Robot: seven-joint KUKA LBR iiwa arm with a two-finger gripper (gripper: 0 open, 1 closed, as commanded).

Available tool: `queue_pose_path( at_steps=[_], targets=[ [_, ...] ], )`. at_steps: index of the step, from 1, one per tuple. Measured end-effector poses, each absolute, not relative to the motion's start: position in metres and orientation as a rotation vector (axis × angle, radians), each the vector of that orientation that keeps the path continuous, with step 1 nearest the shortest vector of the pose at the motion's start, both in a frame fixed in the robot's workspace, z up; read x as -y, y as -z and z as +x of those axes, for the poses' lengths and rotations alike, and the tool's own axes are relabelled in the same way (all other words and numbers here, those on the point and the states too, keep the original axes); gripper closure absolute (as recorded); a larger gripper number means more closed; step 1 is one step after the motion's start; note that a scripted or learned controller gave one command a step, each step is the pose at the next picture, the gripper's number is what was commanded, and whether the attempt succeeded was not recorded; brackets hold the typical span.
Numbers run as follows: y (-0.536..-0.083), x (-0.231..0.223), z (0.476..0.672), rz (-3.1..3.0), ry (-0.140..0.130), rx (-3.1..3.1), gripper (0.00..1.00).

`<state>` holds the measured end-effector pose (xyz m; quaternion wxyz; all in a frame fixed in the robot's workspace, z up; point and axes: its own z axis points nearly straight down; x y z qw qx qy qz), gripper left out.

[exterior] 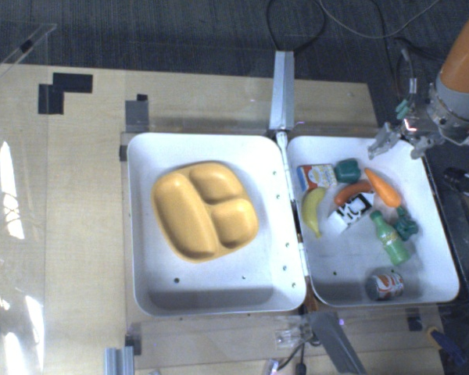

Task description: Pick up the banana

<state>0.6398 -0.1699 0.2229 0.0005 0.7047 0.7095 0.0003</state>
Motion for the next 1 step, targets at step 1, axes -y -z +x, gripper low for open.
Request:
queue_pose_path(
  at_steps=[1],
  targets=[
    [-0.1534,0.0836,0.6334,1.950,-0.001,-2.463,0.00]
  ],
)
